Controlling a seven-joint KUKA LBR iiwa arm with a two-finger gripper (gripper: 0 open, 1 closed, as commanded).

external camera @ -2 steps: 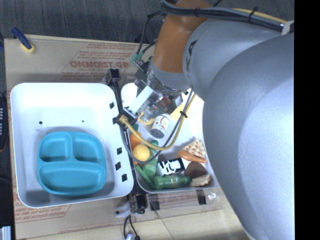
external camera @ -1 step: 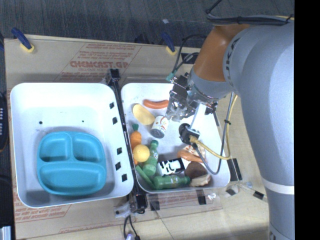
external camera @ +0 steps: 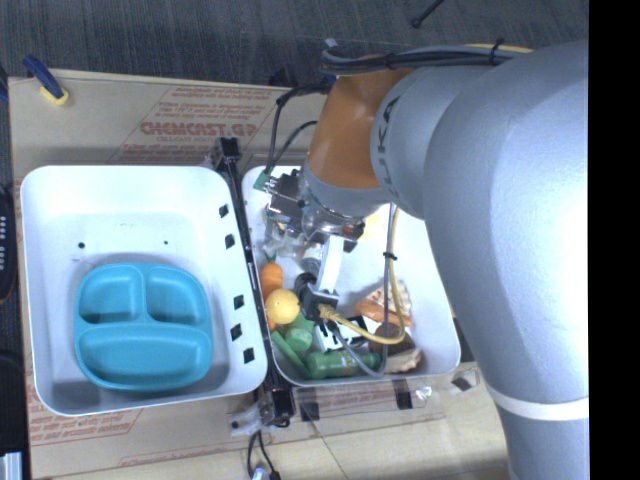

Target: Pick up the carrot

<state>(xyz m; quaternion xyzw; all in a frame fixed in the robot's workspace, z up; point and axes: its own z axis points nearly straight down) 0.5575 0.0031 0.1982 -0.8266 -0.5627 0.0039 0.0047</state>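
Overhead, the grey arm's gripper (external camera: pixel 312 268) hangs low inside the right bin (external camera: pixel 440 313); whether it is open or closed cannot be told. Just left of it lies the carrot (external camera: pixel 271 276), touching a yellow fruit (external camera: pixel 283 307). Farther left, a blue divided tray (external camera: pixel 145 325) sits in the left bin (external camera: pixel 60 198).

Red print on brown cardboard sheet (external camera: pixel 150 98) under bins, upper left of frame: large line reads roughly "CHEMCAST GP", last letters uncertain. Smaller red lines above and below it, too small to read. More small red print on same cardboard at lower left of frame, illegible. Dark letters on grey arm (external camera: pixel 480 218) housing near orange band, foreshortened, not readable.
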